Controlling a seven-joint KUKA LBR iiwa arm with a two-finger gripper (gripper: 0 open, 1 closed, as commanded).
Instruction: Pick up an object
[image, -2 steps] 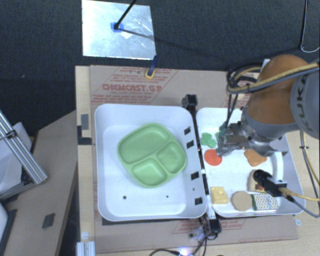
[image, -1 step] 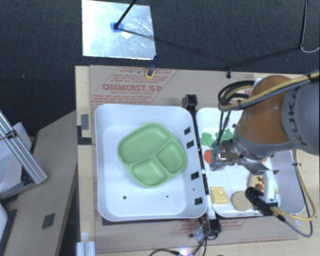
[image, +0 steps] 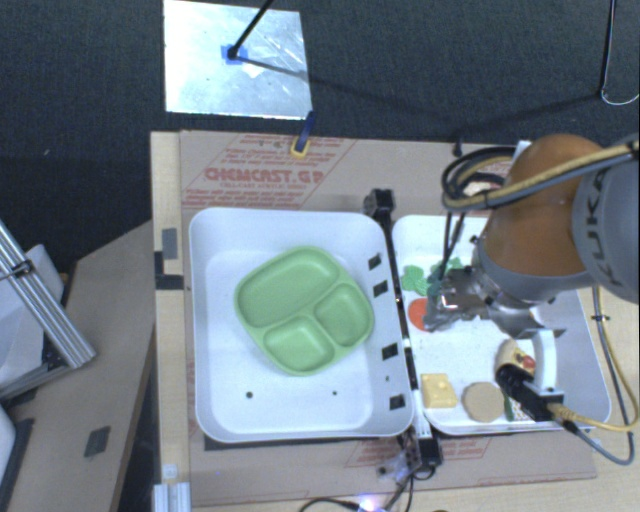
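My gripper (image: 437, 312) hangs low over the left part of the right bin (image: 590, 400), under the grey arm with its orange band. It sits right at a red round piece (image: 417, 314) near the divider; the arm hides how they touch. A green leafy item (image: 440, 272) lies just behind it. Toward the bin's front lie a yellow cheese-like square (image: 437, 389), a tan round cookie (image: 484, 401) and a small pale piece with red (image: 514, 353).
The left bin (image: 215, 400) holds a light green divided plate (image: 303, 309). A black clip rail (image: 394, 310) runs between the bins. Cables trail at the right bin's front corner (image: 560, 412). Cardboard lies under both bins.
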